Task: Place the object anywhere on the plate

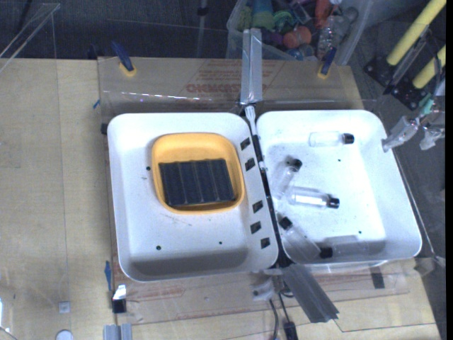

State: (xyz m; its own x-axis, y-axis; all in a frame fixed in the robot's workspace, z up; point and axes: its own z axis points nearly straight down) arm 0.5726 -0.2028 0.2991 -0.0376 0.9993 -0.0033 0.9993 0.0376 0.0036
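In the camera view, you see two shallow white bins side by side on the tabletop. The left bin holds a yellow-orange plate with rounded corners; a dark, ribbed rectangular item lies flat in the plate's middle. The right bin holds several clear plastic tubes with black caps. One tube lies near the far wall, cap toward the right. A second tube lies near the bin's middle, cap also toward the right. A third tube lies tilted close to the divider between the bins, cap at its far end. Further tubes lie near the front wall, beside the divider. None of the tubes touches the plate. At the view's right edge, beyond the right bin's far corner, you see the hand, grey and pale, clear of both bins; you cannot tell whether it is open or closed. Beyond the bins stands a clear container of coloured items.
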